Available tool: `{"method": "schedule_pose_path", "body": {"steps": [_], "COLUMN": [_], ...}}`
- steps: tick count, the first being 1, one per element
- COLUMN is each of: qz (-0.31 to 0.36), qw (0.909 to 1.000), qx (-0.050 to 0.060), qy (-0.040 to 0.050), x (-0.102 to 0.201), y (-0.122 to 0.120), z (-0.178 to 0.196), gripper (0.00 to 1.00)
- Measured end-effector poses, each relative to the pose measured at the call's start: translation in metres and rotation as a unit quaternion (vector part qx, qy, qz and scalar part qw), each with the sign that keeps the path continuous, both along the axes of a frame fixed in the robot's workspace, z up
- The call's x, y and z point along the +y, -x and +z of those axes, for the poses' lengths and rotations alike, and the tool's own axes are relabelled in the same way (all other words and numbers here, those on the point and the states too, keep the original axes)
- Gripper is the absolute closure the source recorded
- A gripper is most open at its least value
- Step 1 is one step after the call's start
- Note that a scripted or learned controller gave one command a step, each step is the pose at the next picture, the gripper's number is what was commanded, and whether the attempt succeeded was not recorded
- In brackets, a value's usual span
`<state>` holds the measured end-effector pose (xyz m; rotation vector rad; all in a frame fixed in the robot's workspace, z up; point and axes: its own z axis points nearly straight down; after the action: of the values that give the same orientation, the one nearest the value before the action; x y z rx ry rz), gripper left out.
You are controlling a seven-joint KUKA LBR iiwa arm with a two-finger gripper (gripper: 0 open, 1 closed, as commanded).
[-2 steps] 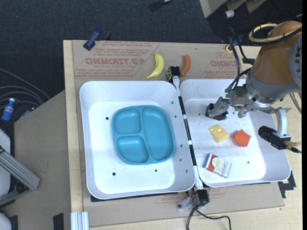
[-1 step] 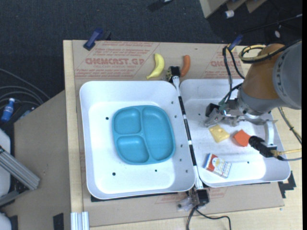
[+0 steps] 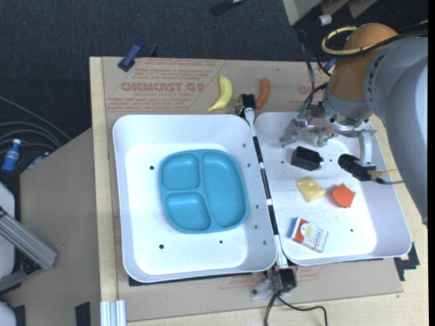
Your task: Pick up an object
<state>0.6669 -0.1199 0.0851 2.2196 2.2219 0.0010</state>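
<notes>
Two bins: a left bin (image 3: 129,182) and a right bin (image 3: 384,233), both white, sit side by side on the surface (image 3: 170,80).
Left bin: a blue divided plate (image 3: 202,190) lies flat at its middle.
Arm (image 3: 401,80): grey with an orange band, it reaches in from 2 o'clock of the right bin.
Jaws: they are low over the right bin's 11 o'clock part, spread wide with nothing between them.
Black block (image 3: 306,158): in the right bin, it sits just at 6 o'clock of the jaws and apart from them.
Yellow wedge (image 3: 310,189): it is at 6 o'clock of the black block, near it.
Orange cube (image 3: 343,196): it is at 3 o'clock of the yellow wedge, not touching it.
Small printed box (image 3: 309,234): it lies flat at 7 o'clock in the right bin.
Beyond the bins: a yellow banana (image 3: 221,94) and an orange stick (image 3: 262,92) lie on the surface at 12 o'clock of the seam between the bins.
</notes>
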Motion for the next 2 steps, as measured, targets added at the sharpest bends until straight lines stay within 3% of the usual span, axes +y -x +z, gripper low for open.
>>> {"method": "schedule_pose_path", "body": {"steps": [1,2], "qz": [-0.001,-0.001], "qw": [1.0,1.0], "qx": [0.002,0.001], "qy": [-0.0005,-0.0005], "x": [0.024,0.024], "y": [0.036,0.035], "z": [0.0,0.01], "gripper": [0.0,1.0]}}
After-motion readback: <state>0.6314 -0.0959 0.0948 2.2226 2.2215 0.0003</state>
